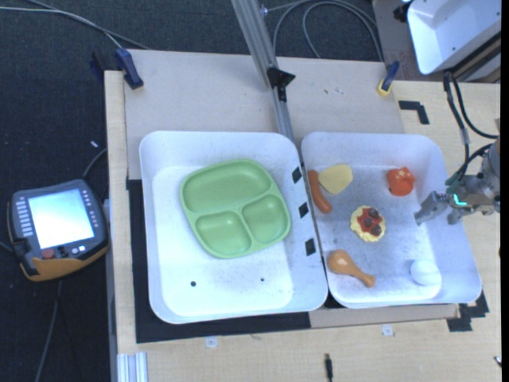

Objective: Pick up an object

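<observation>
The gripper point(436, 209) is a small grey metal assembly with angular finger parts and a glowing teal light on its body. Behind it sits a darker grey housing, and thin black cables point(460, 110) loop above it.

A tablet point(54, 225) lies left of the bench point(199, 78) — blue clamps point(127, 66) grip its back edge.

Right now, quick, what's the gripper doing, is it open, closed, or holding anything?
Two-finger gripper: over the right white bin's right edge, nothing seen between its fingers; open or closed cannot be told.
</observation>
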You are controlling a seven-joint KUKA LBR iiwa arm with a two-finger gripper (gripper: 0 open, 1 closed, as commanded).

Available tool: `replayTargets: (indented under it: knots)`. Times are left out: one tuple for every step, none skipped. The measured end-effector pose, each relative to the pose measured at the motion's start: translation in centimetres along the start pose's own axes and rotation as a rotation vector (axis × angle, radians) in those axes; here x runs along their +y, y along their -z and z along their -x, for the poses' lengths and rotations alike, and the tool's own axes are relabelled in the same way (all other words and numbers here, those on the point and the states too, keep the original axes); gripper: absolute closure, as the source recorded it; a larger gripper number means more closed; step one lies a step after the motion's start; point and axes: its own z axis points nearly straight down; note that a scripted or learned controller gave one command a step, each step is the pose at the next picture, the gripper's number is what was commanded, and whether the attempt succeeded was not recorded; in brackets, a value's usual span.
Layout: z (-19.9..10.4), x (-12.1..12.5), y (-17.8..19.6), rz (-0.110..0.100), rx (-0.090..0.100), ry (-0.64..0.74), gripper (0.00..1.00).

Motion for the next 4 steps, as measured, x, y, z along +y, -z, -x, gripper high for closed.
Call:
replayTargets:
  knots:
    - [0.0,0.1,0.1,0.002,-0.001,0.001,0.0]
    - [0.4,-0.1,-6.1,-0.004,0.002,-0.001,0.0]
    - [0.3,-0.2,-11.4,-0.003,0.002,0.0,0.0]
    - [0.4,0.0,-10.0,0.005,-0.001,0.0,1.0]
